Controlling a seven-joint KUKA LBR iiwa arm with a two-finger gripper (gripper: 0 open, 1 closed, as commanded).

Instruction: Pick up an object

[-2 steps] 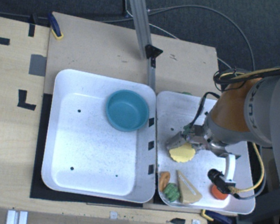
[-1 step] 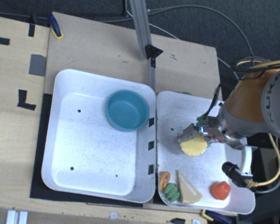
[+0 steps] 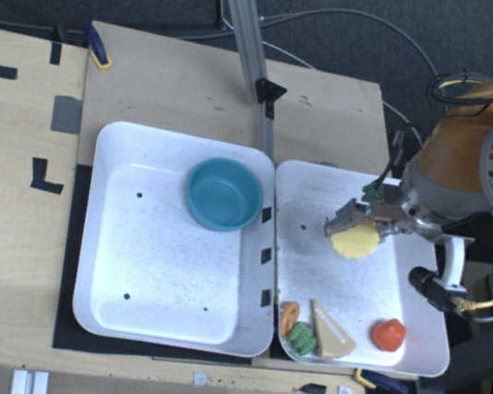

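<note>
1. Arm [image 3: 464,158] comes in from the right, grey body with the orange band above the wrist, bent down over the right bin [image 3: 311,258].
2. Gripper [image 3: 354,226] sits low over the upper middle of the right bin, directly at a yellow rounded object [image 3: 356,243].
3. Fingers: cannot tell. The dark finger parts overlap the top edge of the yellow object, but whether they are clamped on it or just above it is not resolvable from this angle.
4. Yellow object lies in the right bin, upper centre — its upper-left part is covered by the gripper, the rest shows pale yellow against the white floor.
5. Other items in the right bin, all along the near edge and well apart from the gripper:
   - red round object [image 3: 388,334] near the near-right corner
   - tan wedge-shaped piece [image 3: 332,332] at the middle of the near edge
   - green item [image 3: 301,338] just left of the wedge, touching or nearly touching it
   - small orange piece [image 3: 289,316] just beside the green item, against the bin's left wall
6. Left bin [image 3: 126,246] holds a blue bowl [image 3: 224,193], upright, in its far-right corner close to the divide between the bins.
7. Both bins sit side by side on the tan bench [image 3: 3,197] — rims touching or nearly so at the centre.
8. A grey pole [image 3: 247,28] runs diagonally from the top of the view down toward the junction of the two bins.
</note>
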